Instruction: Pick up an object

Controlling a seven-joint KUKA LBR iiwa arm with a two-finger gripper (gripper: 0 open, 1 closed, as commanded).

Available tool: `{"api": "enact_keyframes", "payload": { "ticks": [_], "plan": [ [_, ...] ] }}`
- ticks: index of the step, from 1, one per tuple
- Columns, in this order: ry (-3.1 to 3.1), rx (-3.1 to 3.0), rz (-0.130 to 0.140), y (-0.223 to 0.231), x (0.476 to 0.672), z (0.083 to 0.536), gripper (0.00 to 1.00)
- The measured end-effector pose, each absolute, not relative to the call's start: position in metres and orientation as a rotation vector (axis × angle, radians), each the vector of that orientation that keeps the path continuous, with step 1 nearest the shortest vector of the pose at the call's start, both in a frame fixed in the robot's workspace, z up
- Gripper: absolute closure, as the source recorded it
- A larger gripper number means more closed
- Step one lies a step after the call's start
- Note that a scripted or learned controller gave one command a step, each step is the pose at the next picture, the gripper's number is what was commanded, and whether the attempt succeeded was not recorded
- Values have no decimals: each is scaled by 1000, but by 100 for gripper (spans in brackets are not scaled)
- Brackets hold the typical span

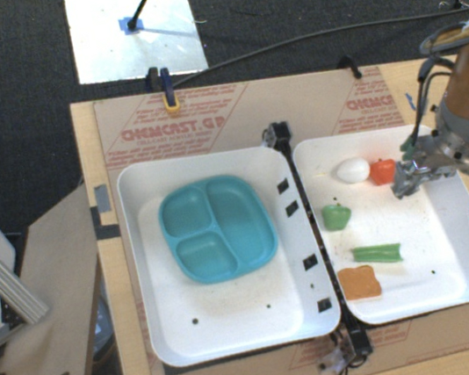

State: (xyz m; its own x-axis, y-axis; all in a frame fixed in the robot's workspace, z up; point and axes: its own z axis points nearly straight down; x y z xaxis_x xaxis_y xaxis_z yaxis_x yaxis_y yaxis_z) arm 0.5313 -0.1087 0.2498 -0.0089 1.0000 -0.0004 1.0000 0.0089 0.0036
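Red ball (pixel 382 171): in the right bin (pixel 463 277), touching the white egg (pixel 352 170).
My claw (pixel 405 183): just right of the ball, slightly nearer the camera.
Claw state: cannot tell.
Coming move: I'd judge a short shift left.
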Motion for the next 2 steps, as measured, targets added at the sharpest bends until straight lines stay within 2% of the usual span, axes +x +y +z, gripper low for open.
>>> {"api": "enact_keyframes", "payload": {
  "ticks": [2],
  "plan": [
    [2230,2211,5,-16,573,258,100]
  ]
}}
